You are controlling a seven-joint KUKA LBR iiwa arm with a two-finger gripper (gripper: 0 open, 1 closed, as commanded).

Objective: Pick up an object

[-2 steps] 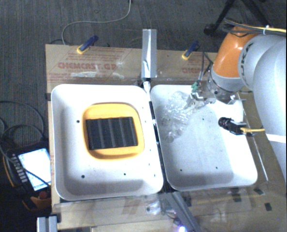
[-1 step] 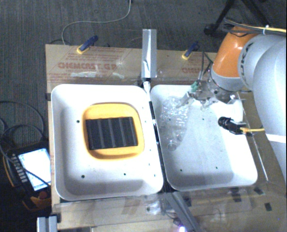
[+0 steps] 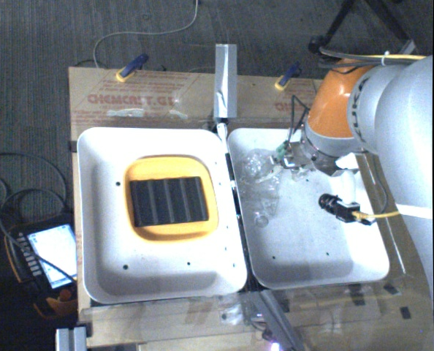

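Starting at the left of the desk (image 3: 93, 101): shallow white plastic bin on the left (image 3: 93, 218), one of two set side by side. Near its middle, a little toward the far edge, one yellow rounded-rectangle tray with a black ribbed insert (image 3: 172, 199), lying flat. Probably stiff and of moderate weight. Too broad for a pinch across, so better taken by a yellow rim than over the ribbed centre.

Moving right across the shared edge: second shallow white plastic bin (image 3: 319, 254). Along its left edge, from the far-left corner down toward mid-edge, crumpled clear plastic film (image 3: 259, 172). Hard to say whether one piece or several, being see-through against white. Likely very light, soft, slick and springy, apt to slide or collapse under a pinch. Best taken at a bunched fold, closing slowly, rather than on a flat flap.

Further right, just beside the film's far end and near the far edge of that bin, one claw (image 3: 290, 156) on the grey arm with an orange band (image 3: 400, 123). Impossible to tell whether released or clenched; no object visibly held. Judged the likeliest target: the crumpled clear plastic film, being nearest the claw.

Counted: two bins, one yellow tray, one claw, clear film of uncertain number.
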